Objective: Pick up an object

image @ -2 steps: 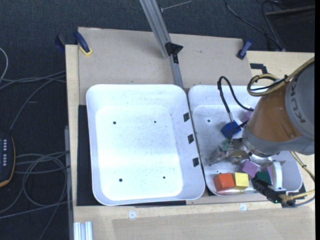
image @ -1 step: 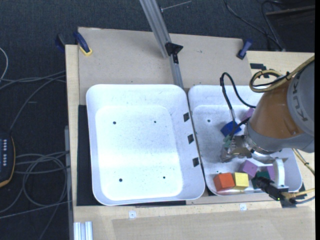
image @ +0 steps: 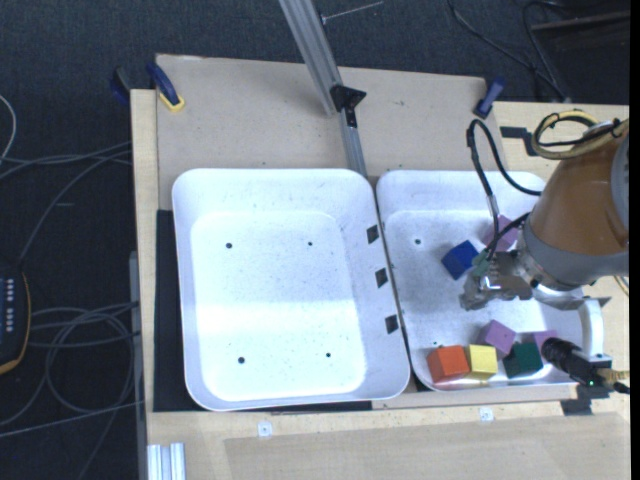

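My gripper (image: 478,290) hangs low over the middle of the right bin (image: 420,298), at the end of the grey and orange arm (image: 585,218). A blue block (image: 460,258) lies just up and left of it. Part of a purple piece (image: 505,230) shows beside the wrist. Below the gripper lies a lilac block (image: 498,333). Along the bin's front edge sit an orange block (image: 450,362), a yellow block (image: 483,360) and a dark green block (image: 522,360). I see nothing held in the gripper.
The left bin (image: 275,288) lies beside the right one, with a raised divider (image: 385,278) between them. A slanted metal pole (image: 320,58) rises from the back. A black cable (image: 485,173) loops over the right bin's back.
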